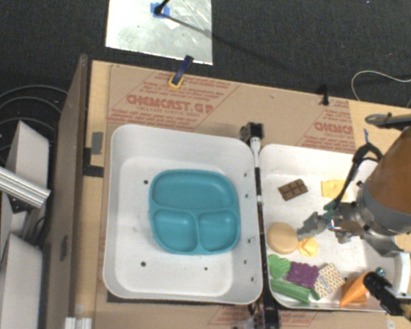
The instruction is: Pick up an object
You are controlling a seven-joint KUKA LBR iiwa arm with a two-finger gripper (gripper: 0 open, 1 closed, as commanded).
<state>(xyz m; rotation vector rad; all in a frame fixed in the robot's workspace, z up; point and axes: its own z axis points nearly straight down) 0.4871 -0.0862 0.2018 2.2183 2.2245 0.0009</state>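
Observation:
The right bin [306,158] holds several toy foods. A brown chocolate piece [292,188] and a yellow cheese slice [330,187] lie toward the back. A tan round bun [282,238] sits by the left wall, with a small yellow piece [307,247] beside it. Along the front lie a green item [286,269], a purple item [302,274], a patterned piece [329,279] and an orange carrot [355,291]. My gripper [316,224] hangs low over the middle of this bin, just right of the bun and above the small yellow piece. Nothing shows in its grasp.
The left bin [129,188] holds a teal divided plate [194,210]. A black divider rail [256,203] runs between the bins. The arm's grey and orange body [402,182] covers the right bin's far right side. Cables trail at the back right.

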